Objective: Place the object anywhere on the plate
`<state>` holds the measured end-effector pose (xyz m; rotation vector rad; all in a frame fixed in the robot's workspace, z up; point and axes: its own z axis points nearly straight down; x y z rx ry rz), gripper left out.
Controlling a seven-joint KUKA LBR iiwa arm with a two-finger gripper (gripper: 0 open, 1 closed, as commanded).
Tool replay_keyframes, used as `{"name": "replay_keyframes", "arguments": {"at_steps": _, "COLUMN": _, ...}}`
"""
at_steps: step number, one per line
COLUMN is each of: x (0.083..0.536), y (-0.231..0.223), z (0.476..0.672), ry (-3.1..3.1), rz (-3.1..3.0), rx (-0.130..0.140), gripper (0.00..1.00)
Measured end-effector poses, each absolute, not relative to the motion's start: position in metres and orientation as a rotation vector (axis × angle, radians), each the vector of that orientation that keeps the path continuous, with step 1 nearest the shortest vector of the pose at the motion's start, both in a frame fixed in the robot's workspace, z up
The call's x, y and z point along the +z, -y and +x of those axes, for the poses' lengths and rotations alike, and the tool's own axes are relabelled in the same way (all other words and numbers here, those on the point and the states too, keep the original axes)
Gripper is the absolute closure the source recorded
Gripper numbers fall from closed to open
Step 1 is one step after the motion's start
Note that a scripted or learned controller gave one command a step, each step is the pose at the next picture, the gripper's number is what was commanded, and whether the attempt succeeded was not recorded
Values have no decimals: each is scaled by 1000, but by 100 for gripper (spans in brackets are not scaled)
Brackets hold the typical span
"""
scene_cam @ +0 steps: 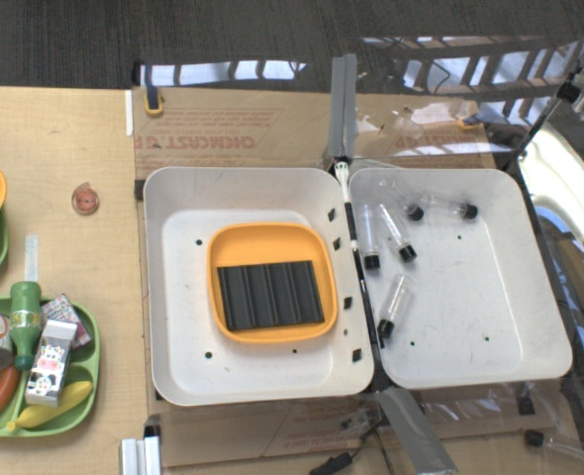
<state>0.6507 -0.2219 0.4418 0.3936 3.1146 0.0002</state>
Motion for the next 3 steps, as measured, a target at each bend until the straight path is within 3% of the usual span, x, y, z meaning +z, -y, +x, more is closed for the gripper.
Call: {"name": "replay_keyframes", "arguments": {"at_steps": 3, "x": 442, "y": 221, "z": 660, "ry": -2847, "rz": -1313, "rx": 0, "gripper": 100}}
